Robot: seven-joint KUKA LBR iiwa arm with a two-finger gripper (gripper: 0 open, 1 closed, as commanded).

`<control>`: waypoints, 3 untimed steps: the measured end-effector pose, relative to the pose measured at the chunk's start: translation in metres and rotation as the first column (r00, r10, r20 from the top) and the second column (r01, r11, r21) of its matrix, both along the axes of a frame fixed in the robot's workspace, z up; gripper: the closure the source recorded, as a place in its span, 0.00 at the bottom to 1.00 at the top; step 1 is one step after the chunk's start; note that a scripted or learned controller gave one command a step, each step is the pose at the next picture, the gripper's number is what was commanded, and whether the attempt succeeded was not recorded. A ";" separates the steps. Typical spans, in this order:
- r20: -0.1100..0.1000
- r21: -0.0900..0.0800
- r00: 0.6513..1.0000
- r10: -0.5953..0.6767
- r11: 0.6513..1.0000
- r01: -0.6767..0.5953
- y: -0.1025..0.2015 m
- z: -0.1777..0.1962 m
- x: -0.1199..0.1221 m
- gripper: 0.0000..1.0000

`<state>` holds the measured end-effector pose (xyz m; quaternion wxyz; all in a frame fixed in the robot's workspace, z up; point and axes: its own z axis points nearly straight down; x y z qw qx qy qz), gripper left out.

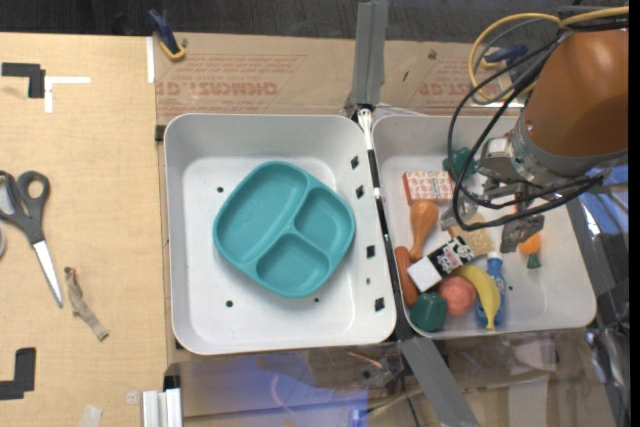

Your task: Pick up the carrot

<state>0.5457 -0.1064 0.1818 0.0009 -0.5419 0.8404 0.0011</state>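
The carrot (530, 242), small and orange with a green tip, lies near the right wall of the right bin (560, 310). My gripper (508, 218) hangs low over the middle of that bin, just left of the carrot. The arm's big orange band (585, 95) and a tangle of cables cover most of it. Nothing shows as held.
Left of the gripper lie a pink box (428, 185), a tan drumstick (422, 220), a red sausage (405, 277), a black-and-white block (450, 258), a banana (485, 290), a pink ball (457, 295) and a dark green piece (430, 313). The left bin holds a teal divided plate (285, 227). Scissors (30, 220) lie on the bench.
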 end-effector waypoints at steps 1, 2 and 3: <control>0.005 -0.001 0.999 -0.046 0.999 0.046 -0.026 -0.088 0.036 0.00; 0.005 -0.002 0.990 -0.140 0.990 0.140 -0.101 -0.088 -0.012 0.00; 0.010 -0.001 0.991 -0.136 0.991 0.136 -0.099 -0.077 -0.009 1.00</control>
